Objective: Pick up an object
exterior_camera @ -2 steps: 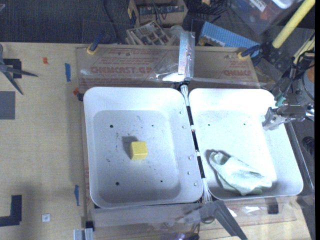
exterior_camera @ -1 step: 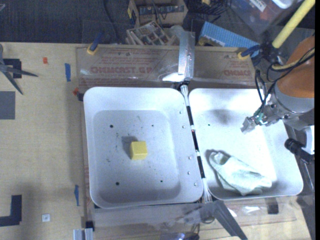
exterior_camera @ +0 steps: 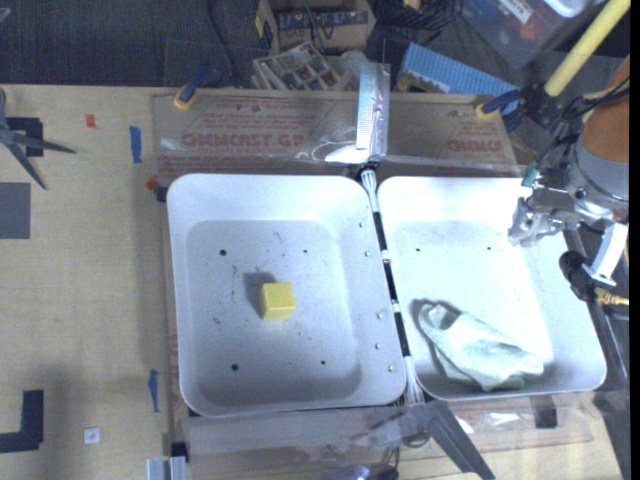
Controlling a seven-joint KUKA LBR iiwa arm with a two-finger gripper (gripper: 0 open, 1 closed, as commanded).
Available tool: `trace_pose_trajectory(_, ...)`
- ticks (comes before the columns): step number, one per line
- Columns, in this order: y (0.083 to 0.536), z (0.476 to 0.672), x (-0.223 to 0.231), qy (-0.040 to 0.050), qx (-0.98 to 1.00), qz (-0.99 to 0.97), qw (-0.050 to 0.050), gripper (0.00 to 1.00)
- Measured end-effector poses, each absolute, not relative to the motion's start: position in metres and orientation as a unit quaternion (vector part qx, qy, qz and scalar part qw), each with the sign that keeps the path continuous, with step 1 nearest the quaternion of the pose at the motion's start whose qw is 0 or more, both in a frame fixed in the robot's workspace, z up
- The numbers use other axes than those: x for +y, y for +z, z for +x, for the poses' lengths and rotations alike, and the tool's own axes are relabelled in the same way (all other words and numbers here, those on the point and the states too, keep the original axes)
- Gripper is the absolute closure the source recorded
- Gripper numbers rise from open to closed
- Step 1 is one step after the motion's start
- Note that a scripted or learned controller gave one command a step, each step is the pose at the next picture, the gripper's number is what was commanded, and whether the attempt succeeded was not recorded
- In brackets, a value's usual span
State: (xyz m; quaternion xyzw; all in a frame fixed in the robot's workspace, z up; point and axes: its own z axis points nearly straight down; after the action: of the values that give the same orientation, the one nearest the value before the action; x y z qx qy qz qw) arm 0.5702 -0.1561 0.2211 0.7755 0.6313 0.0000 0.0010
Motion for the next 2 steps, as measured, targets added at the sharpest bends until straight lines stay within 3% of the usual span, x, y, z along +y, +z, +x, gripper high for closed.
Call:
trace_pose_trajectory(1,0.169,0.601,-0.188,0.0002,0.759,0.651,0.001,1.00)
trace_pose_trajectory(2,0.184,0.578,-0.225,0.0003,0.846,0.532,0.001,1.00)
